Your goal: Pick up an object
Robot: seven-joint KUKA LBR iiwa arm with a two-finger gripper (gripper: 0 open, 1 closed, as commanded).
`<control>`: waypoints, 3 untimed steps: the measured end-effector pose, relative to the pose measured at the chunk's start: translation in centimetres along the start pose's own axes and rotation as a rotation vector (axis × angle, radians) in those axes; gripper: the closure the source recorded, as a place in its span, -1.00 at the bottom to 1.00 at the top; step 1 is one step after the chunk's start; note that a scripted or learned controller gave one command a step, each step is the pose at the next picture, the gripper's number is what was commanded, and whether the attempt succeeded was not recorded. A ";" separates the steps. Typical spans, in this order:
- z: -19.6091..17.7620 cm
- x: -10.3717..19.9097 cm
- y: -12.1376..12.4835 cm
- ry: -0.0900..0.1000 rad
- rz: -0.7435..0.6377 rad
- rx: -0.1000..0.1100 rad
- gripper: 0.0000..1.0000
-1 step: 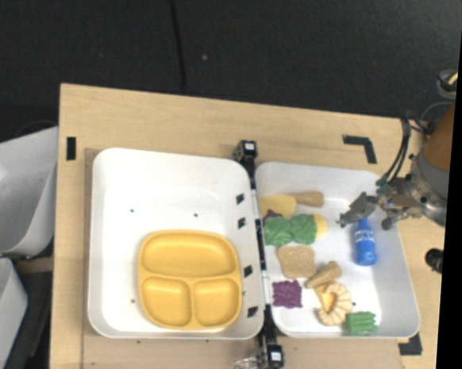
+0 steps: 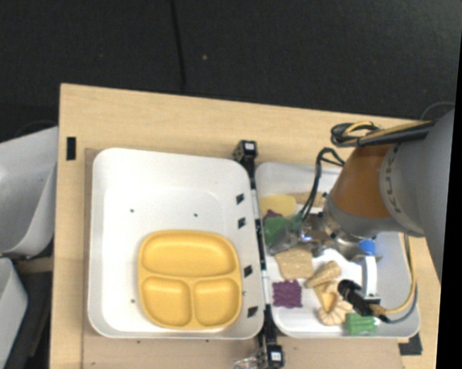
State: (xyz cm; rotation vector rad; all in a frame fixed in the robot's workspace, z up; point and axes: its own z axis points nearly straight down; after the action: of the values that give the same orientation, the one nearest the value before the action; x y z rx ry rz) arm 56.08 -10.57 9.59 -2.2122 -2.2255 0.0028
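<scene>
over the right bin (image 2: 412, 317), the arm (image 2: 406, 182) comes down from the right side, orange band above the wrist, cables looped on top. gripper (image 2: 310, 235) sits low among the clutter near the bin's middle; whether it is released or clenched, cannot tell, the wrist body hides it. nothing seen lifted.

items in the right bin, placed from the gripper: green piece (image 2: 275, 222) just left of it; yellow piece (image 2: 279, 202) up and left, near the bin's far wall; tan flat piece (image 2: 294, 264) just below; purple piece (image 2: 288, 292) further below, near the bin's left wall; pale tan toy shapes (image 2: 330, 291) below and right; green block (image 2: 361, 323) at the near right corner; blue bit (image 2: 366, 248) to the right, beside the wrist.

left bin (image 2: 136, 180), well left of the gripper, holds a yellow tray (image 2: 189, 280) with three compartments, lying flat in its near half.
</scene>
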 end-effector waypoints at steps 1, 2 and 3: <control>-7.1 -1.0 -1.5 -0.002 0.008 0.000 -1.00; -8.4 -1.1 -1.4 -0.002 0.011 -0.004 1.00; -10.5 9.0 -3.4 0.003 -0.004 -0.005 1.00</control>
State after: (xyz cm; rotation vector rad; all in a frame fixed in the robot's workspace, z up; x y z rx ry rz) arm 52.67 -1.58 20.14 -2.2080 -2.2310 -0.0058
